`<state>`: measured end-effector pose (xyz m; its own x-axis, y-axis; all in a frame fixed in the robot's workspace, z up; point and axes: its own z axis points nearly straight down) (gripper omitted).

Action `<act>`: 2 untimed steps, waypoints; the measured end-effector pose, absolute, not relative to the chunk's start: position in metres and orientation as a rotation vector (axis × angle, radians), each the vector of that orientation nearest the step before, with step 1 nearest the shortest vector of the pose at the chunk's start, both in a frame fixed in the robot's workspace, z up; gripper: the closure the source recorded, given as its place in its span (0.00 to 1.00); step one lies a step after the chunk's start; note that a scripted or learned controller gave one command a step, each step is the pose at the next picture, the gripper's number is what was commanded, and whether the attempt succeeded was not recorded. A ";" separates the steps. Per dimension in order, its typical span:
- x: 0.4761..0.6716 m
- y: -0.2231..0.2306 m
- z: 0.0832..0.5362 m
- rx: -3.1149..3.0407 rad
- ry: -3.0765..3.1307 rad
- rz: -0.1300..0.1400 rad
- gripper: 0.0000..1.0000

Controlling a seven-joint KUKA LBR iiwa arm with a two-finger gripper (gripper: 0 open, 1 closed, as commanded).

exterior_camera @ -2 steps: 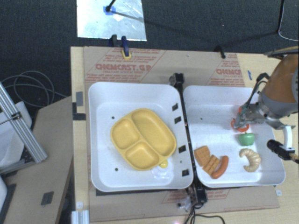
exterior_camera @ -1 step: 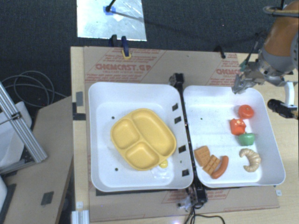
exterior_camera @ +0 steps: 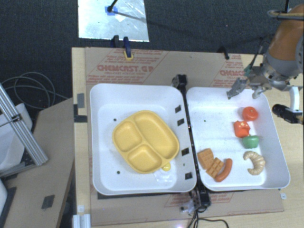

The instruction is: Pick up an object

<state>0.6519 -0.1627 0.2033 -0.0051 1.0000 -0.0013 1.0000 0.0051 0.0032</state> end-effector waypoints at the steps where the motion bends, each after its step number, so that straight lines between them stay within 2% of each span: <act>1: 0.610 -0.199 0.102 2.214 2.222 0.001 0.00; 2: 0.568 -0.207 0.083 2.223 2.222 -0.003 0.00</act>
<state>0.5678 -0.2071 0.0835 0.0007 1.0000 0.0001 1.0000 -0.0007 -0.0024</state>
